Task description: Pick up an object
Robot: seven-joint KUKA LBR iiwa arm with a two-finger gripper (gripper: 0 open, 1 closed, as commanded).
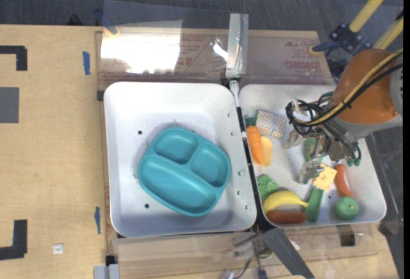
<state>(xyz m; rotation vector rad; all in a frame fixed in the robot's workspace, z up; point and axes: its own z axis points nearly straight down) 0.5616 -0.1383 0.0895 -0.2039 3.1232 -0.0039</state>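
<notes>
The gripper (314,166) hangs low over the right bin (375,198), at about the centre of it, and its metal parts are tangled with black cables (306,114) and green bits, so whether it is wide, narrow or holding anything cannot be told. Just at its 5 o'clock, touching or nearly so, lies a yellow cheese wedge (325,178); which it is stays unclear. At 3 o'clock from that wedge sits a red sausage-like piece (344,180), partly tucked under the wrist hardware. The arm's orange band (362,89) bulks at 1 o'clock of the gripper and covers the bin's far right corner.

Further out, along the bin's near wall at 6 o'clock: a green apple (346,208), a green cucumber-like stick (314,202), a yellow banana (282,198) over a red-brown piece too hidden to name, and a green leafy bit (266,183). At 9 o'clock of the gripper lies an orange carrot (255,142) beside a yellow piece, with a speckled packet (271,123) at 11 o'clock.

The left bin (122,111) holds a teal divided plate (184,171), well apart from the gripper
</notes>
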